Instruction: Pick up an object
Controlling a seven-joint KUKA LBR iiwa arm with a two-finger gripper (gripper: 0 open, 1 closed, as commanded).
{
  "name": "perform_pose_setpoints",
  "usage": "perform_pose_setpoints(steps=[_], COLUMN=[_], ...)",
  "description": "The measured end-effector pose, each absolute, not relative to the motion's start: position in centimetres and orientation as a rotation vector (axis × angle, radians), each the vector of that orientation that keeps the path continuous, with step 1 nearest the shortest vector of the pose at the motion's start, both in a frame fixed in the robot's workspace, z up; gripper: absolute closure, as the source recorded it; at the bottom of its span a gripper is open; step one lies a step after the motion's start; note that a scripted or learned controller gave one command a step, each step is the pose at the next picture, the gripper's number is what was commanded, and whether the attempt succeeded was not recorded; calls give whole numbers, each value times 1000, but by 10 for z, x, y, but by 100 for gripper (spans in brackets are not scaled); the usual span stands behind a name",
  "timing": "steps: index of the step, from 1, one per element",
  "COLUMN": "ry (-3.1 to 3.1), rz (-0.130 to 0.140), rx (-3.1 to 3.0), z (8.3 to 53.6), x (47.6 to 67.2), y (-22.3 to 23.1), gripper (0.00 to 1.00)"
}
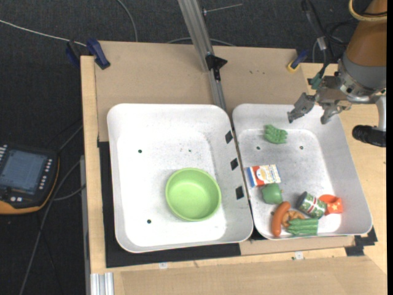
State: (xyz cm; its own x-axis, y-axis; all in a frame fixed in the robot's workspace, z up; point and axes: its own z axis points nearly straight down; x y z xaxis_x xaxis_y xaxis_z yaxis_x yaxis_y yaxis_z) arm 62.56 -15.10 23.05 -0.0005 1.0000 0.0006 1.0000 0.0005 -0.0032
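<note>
Two shallow white plastic bins sit side by side on the bench: left bin [132,134] smooth with fine dark speckle, rounded corners, right bin [344,165] same make. Left one bears a lime-green bowl [193,193], round, glossy hard plastic, sitting low and right of its middle. Grey arm with orange band reaches in at upper right; gripper [313,111] hovers over the right bin's far edge, fingers spread wide, nothing between them. Closest candidate is the green leafy toy [276,134] in the bin's upper part, just below-left of the gripper, well apart from the rest. It looks like a light moulded plastic or rubbery vegetable, lumpy, matte, probably slightly soft; judged easy to pinch across its narrow width, bumps should give grip, little slip or breakage risk. Lower down, a small red-white-blue carton [264,175], flat-sided, light card-like, fine to grip across the short sides. Touching below it, a green rounded piece [272,193], smooth, likely slippery. Crowded at the near edge: orange sausage shape [280,217], green bean-like piece [304,227], small can [312,204] lying tilted, red piece [333,204]; these touch or overlap, so harder to single out.
</note>
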Motion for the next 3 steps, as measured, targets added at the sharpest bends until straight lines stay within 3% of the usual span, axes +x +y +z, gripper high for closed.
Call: perform_pose_setpoints(steps=[2,3], ry=[-2219,-2224], rz=[4,-2], rx=[-2218,-2222], z=[129,143], x=[635,637], y=[-149,-149], gripper=[0,100])
